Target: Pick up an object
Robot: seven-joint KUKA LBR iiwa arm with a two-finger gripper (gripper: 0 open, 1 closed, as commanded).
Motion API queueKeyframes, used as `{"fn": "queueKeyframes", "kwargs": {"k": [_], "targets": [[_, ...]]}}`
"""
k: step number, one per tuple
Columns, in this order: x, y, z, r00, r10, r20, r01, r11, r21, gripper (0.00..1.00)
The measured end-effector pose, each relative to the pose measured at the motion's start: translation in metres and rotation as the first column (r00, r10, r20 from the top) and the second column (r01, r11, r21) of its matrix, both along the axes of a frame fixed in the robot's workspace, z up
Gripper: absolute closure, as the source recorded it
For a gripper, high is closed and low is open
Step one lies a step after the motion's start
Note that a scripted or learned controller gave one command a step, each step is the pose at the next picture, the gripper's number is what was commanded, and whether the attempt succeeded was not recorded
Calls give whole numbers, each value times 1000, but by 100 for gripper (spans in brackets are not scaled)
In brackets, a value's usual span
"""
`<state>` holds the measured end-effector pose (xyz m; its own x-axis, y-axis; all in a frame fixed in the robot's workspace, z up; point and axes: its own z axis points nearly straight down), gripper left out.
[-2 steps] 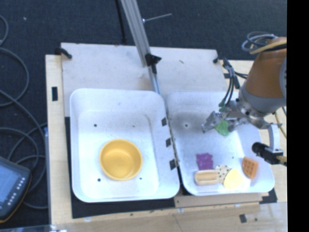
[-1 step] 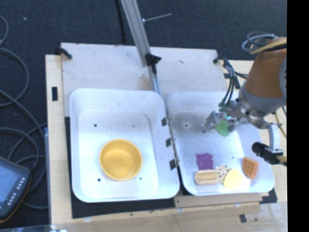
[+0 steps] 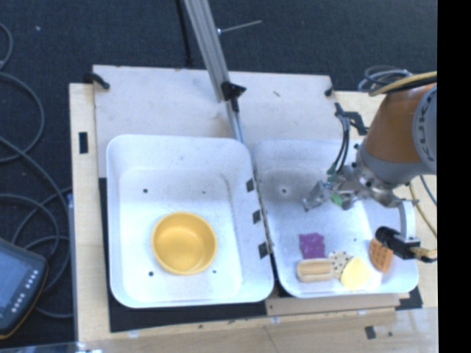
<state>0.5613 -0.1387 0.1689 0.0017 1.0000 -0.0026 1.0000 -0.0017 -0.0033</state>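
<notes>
My gripper (image 3: 318,196) hangs over the middle of the right bin (image 3: 287,164), reaching in from the right under the orange-banded wrist. Nothing shows in its grasp. Below it, near the bin's front wall, lie a purple block (image 3: 312,244), a tan wooden roll (image 3: 315,271), a small white dotted piece (image 3: 339,259), a pale yellow piece (image 3: 356,273) and an orange ribbed piece (image 3: 380,254). The purple block is the closest to the gripper, slightly in front of it. A yellow bowl (image 3: 184,242) sits upright in the left bin (image 3: 132,160).
A slanted metal post (image 3: 212,43) rises from the back of the bench, between the two bins. The wall between the bins (image 3: 259,212) carries small black clips. The back half of the right bin is bare white floor.
</notes>
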Motion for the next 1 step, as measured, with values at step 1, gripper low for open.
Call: {"fn": "queueKeyframes", "kwargs": {"k": [1], "targets": [[-4, -4, -63, 1000, 0, -1, 0, 1000, 1, 0]]}}
